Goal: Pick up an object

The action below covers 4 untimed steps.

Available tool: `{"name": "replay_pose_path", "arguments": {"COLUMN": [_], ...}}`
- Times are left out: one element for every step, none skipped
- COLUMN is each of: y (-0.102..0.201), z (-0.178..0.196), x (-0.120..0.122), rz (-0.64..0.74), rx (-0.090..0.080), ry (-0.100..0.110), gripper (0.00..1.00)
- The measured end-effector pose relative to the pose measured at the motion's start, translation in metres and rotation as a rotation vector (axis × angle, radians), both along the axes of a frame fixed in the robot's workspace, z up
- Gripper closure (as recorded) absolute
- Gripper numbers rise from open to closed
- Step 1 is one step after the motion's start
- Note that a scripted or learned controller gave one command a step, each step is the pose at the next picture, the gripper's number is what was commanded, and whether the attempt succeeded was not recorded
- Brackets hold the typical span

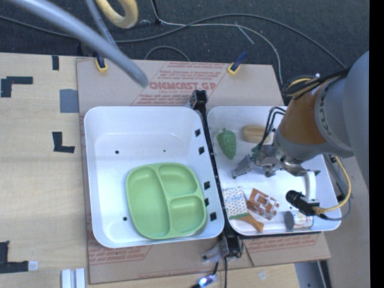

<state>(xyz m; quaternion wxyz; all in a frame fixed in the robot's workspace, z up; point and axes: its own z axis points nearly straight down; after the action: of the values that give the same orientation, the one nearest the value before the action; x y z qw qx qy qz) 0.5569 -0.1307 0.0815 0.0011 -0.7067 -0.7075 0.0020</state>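
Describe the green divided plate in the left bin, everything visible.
The green divided plate is pale lime, looks like matte plastic, rounded-rectangular with a raised rim and three compartments: one long section along its left side and two smaller ones on its right. It lies flat, right side up, slightly rotated, on the floor of the left bin, toward that bin's near right corner. Its right edge sits close to the bin wall by the divider; whether it touches can't be told. Nothing lies in its compartments.

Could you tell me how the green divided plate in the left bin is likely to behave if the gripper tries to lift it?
The green divided plate looks like rigid moulded plastic, so it probably stays stiff and light. It lies flat on the left bin's floor, so its low rim may be hard to pinch. Its smooth surface could slip between the fingers.
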Motion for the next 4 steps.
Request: {"name": "replay_pose_path", "arguments": {"y": [0.0,-0.007,-0.006,-0.005], "z": [0.012,0.069,0.111,0.132], "x": [0.001,-0.001,-0.005,-0.004], "rz": [0.001,0.0,0.001,0.001], "rx": [0.0,0.002,0.002,0.002], "ry": [-0.002,-0.005,-0.005,-0.003], "gripper": [1.0,1.0,1.0,1.0]}}
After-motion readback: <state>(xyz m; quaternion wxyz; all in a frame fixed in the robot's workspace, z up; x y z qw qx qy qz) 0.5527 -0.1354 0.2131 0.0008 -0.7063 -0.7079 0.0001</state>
